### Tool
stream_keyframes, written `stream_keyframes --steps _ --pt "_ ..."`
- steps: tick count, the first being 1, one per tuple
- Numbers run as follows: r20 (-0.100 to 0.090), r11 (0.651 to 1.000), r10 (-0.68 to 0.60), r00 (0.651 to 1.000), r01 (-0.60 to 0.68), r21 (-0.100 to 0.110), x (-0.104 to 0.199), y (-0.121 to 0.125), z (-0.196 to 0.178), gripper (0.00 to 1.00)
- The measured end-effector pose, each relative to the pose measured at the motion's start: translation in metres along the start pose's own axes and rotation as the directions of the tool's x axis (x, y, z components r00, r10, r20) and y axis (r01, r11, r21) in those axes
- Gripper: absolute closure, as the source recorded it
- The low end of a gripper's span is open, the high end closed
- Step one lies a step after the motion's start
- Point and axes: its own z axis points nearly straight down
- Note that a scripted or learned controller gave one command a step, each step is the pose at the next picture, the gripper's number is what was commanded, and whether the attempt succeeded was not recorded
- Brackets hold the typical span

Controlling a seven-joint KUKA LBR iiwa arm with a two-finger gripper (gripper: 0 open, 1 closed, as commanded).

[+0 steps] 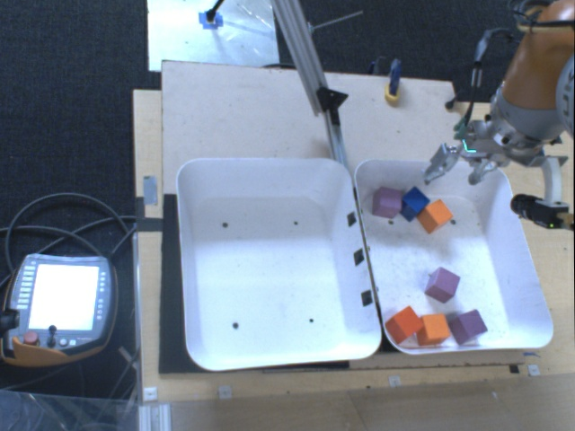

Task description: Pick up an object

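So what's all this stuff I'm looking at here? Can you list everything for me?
Bins: 2, white, side by side on the bench; left bin, right bin.
Purple cubes: 3, right bin; one at the far end, one mid-bin, one at the near edge.
Orange cubes: 3, right bin; one far, two near.
Blue cube: 1, right bin, between the far purple and orange ones.
Handheld control pad: 1, grey and orange, left of the bench.
Metal pole: 1, grey, slanting in from the top.
Arm: 1, grey with orange band, from the right.
Gripper: 1, open, above the right bin's far rim.
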Motion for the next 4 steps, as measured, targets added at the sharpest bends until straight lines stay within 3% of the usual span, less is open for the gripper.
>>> stream_keyframes --steps 1,2,3,4 --pt "0.002 1.0 -0.001 1.0 0.001 -0.004 0.0 0.001 -0.003 0.0" --pt "0.001 1.0 -0.001 1.0 0.001 0.0 -0.004 0.01 0.049 0.0" --pt "0.0 1.0 0.003 1.0 -0.003 -0.001 -0.01 0.003 0.103 0.0" --pt "0.003 1.0 0.001 1.0 -0.001 -0.008 -0.01 0.005 0.109 0.0"
